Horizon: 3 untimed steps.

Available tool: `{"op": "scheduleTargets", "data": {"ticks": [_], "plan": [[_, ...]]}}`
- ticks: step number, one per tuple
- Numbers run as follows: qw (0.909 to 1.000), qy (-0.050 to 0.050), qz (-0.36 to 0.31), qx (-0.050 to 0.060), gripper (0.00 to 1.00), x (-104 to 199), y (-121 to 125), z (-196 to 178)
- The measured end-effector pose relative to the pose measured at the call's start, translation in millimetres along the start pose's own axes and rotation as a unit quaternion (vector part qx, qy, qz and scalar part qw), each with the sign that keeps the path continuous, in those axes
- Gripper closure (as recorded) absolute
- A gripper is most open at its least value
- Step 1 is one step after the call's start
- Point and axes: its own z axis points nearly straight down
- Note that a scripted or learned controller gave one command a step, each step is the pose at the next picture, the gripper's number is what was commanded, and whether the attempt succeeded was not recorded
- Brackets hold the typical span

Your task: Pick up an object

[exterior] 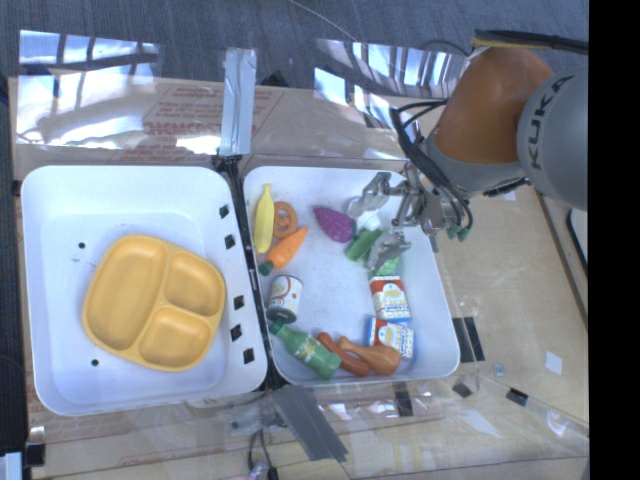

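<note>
Left bin: yellow tray; right bin: toy food w/ banana.

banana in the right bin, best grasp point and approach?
Grip the banana across its narrow width at mid-length, coming straight down. It lies flat, long axis running along the bin's left wall, so probably close the fingers left-right. The wall side is tight, and the pretzel crowds the other side.
</note>
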Motion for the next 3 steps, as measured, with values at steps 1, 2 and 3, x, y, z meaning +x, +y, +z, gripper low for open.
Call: {"op": "scheduleTargets", "data": {"ticks": [1,2,3], "plan": [[1.0000,-0.001,0.000,0.000,0.00,10.1,-25.3,101.8],[1.0000,-0.004,-0.005,0.000,1.00,6.6,-22.4,88.8],[1.0000,-0.004,-0.006,0.000,0.00,6.7,-21.9,89.2]]}}
